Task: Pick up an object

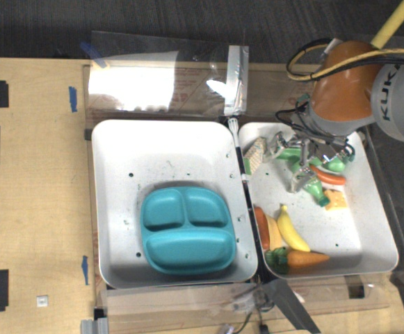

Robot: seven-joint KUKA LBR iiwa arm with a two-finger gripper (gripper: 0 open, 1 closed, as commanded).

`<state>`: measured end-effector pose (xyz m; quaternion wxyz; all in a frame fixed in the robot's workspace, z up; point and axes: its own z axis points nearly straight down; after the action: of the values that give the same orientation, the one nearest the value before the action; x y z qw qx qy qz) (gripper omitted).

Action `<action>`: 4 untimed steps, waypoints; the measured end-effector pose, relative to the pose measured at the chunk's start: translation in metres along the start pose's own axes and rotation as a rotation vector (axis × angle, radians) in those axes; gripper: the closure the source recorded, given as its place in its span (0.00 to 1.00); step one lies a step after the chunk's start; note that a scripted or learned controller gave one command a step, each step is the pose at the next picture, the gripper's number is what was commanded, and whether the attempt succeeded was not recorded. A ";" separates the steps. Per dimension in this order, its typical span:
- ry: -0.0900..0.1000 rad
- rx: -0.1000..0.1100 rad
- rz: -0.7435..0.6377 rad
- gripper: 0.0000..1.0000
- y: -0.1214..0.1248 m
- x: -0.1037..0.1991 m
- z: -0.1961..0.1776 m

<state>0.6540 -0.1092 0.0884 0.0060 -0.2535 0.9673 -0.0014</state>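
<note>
My gripper (300, 176) hangs over the back of the right bin (375, 249), pointing down beside a cluster of toy food. That cluster holds green pieces (321, 195) and a red and orange piece (328, 175), just right of the fingers. A yellow banana (291, 232) lies toward the bin's front, with a carrot (306, 259) and a broccoli (278, 257) at the front edge. A brown sausage (261, 227) rests along the left wall. A corn piece (254, 155) sits at the back left. Nothing is visibly held.
The left bin (111, 152) holds a teal divided tray (186, 229) near its front. A clear plastic sheet (160, 82) lies behind the bins. The orange wrist band (344, 89) hovers above the right bin's back edge.
</note>
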 end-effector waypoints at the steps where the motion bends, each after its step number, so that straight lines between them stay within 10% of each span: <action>1: 0.031 -0.007 0.157 0.00 0.001 -0.012 -0.001; 2: -0.001 -0.003 -0.684 0.00 -0.043 0.022 -0.027; 4: -0.006 -0.014 -0.797 0.00 -0.010 0.149 -0.015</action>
<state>0.5288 -0.1915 0.1023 0.0063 -0.6089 0.7932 0.0036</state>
